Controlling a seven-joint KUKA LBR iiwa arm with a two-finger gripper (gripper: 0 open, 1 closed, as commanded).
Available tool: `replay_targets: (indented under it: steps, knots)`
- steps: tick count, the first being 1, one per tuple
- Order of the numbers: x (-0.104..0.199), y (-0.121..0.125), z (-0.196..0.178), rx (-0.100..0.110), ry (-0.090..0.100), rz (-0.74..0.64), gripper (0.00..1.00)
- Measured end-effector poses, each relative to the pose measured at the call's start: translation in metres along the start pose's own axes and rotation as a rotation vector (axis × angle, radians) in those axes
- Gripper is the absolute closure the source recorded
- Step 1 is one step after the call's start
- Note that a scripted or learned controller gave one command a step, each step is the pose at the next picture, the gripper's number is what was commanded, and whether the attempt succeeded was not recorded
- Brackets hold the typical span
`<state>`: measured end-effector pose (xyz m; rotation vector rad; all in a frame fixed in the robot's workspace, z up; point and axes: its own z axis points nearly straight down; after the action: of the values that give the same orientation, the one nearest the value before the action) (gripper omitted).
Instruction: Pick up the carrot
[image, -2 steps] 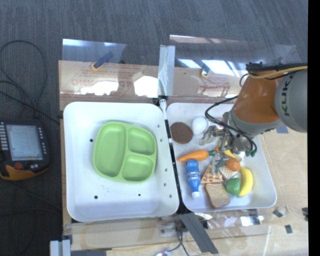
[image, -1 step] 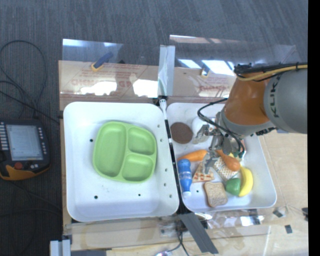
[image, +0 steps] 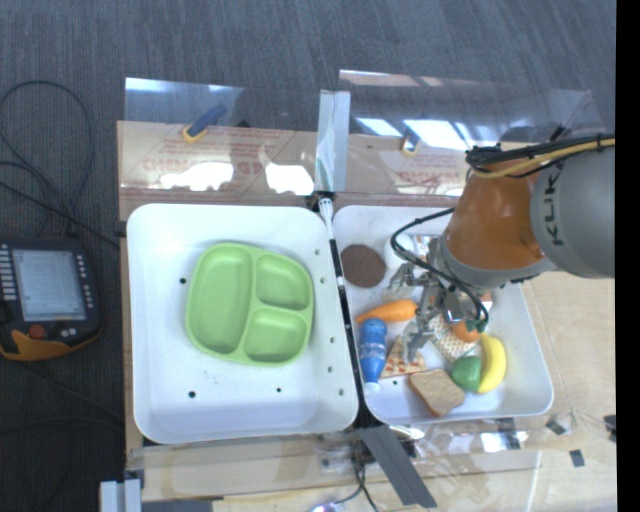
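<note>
The carrot (image: 392, 311) is a small orange piece with a green end, lying on its side in the left half of the right bin (image: 520, 400). My gripper (image: 428, 320) hangs over the middle of that bin, right beside the carrot's right end. The grey arm with its orange band (image: 495, 225) reaches in from the right and covers the bin's upper right part. Whether the carrot sits inside the gripper is unclear from this angle.
Around the carrot lie a brown round cookie (image: 362, 265), a blue bottle (image: 372, 350), a bread slice (image: 437, 392), a green fruit (image: 465, 373), a banana (image: 492, 362) and an orange item (image: 466, 331). The left bin (image: 160, 400) holds a green divided plate (image: 250, 302).
</note>
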<state>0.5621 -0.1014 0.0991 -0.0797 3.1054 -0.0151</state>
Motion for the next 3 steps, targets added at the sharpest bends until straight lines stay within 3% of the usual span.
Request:
replay_targets:
  steps: [1,2,3]
  knots:
    - [0.0416,0.0039,0.0001,-0.004,0.001,0.08,0.0]
    - [0.0344,0.0052,0.0022,-0.002,0.019,0.091,0.0]
    - [0.0425,0.0053,0.0012,0.0,0.007,0.212,0.0]
